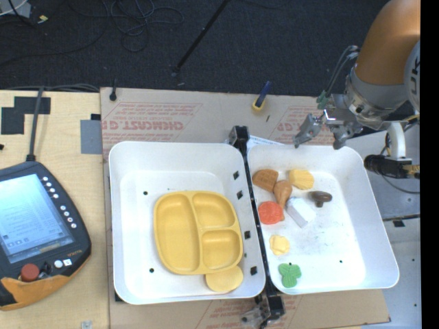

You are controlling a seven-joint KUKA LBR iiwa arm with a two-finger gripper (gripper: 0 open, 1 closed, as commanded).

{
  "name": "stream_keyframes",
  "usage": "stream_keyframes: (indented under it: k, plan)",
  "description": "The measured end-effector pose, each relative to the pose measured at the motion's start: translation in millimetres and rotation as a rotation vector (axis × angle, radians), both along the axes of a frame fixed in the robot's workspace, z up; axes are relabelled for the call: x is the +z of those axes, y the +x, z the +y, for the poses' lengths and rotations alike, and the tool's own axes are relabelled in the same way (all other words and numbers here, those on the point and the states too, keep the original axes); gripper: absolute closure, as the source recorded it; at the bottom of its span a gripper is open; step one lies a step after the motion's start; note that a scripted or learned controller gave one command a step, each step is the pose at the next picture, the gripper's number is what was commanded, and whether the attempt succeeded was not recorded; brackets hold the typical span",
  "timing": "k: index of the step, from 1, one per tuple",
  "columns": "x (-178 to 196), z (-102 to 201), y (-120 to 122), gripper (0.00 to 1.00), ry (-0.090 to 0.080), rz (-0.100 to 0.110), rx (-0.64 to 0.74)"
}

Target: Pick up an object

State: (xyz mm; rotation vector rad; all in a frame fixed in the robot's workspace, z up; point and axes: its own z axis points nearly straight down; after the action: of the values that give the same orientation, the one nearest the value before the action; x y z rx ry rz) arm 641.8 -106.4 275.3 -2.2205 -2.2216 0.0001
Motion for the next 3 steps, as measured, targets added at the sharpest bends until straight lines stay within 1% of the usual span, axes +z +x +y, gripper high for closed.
stream_keyframes:
  k: [1, 2, 3]
  plan:
    - [10, 0, 0, 1.00, 0.001, 0.000, 0.000]
    - [-60, 103, -37, 1.00, 0.005, 0.011, 0.007]
    - [68, 10, -60, 1.00, -0.006, -0.011, -0.008]
